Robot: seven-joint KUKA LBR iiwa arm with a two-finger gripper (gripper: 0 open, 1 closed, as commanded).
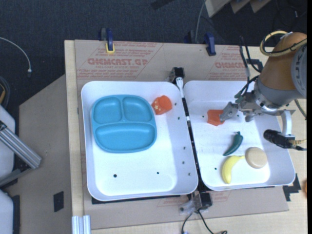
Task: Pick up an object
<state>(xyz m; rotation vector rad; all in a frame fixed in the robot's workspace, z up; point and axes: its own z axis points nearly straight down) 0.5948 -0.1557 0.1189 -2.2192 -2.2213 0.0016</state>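
Camera view: a red block (214, 117) lies in the right bin (204, 177), touching the gripper (229, 113); whether it is clenched I cannot tell. Likely the grasp step, so next it must close firmly, then lift.

Blue divided plate (124, 123) in left white bin (141, 179), beside orange piece (162, 104).
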